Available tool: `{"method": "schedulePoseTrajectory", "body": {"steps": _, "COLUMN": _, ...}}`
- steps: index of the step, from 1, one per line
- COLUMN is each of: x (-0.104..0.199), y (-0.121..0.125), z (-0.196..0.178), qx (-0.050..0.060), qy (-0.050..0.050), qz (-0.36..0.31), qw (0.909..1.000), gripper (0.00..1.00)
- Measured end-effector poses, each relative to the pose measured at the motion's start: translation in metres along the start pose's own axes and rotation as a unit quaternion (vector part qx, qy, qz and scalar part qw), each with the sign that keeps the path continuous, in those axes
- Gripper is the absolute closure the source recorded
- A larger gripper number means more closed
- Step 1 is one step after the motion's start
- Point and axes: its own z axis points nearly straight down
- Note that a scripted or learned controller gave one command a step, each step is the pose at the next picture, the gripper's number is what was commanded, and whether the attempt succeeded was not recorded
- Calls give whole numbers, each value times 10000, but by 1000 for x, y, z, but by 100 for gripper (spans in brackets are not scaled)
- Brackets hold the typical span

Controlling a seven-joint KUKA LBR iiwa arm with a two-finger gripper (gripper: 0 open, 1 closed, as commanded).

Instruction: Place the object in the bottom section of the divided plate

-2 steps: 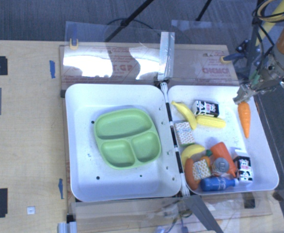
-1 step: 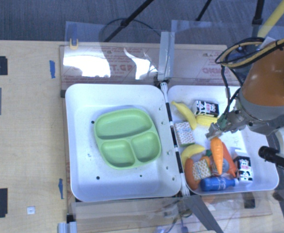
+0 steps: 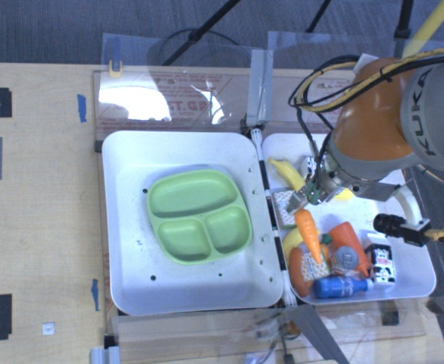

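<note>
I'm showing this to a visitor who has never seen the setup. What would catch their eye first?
Probably the green divided plate, alone in the left bin. Next, the bright pile in the right bin: a carrot, a banana and a blue bottle. Over that bin hangs the grey arm with its orange band.

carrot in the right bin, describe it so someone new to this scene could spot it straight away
Start at the right white bin, the one the arm reaches into. In its left half, just below the gripper, lies the carrot: a slim orange cone slanting down to the right. Unlike the yellow banana above it and the blue bottle below, it is bright orange and tapered.
</note>
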Motion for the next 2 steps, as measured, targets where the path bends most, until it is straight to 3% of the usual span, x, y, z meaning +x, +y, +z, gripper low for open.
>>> {"method": "schedulePoseTrajectory", "body": {"steps": 1, "x": 79, "y": 39, "z": -75, "qx": -9, "qy": -8, "qz": -573, "qw": 9984, "gripper": 100}}
{"method": "schedulePoseTrajectory", "body": {"steps": 2, "x": 156, "y": 79, "z": -69, "qx": -12, "qy": -8, "qz": -296, "qw": 9996, "gripper": 100}}
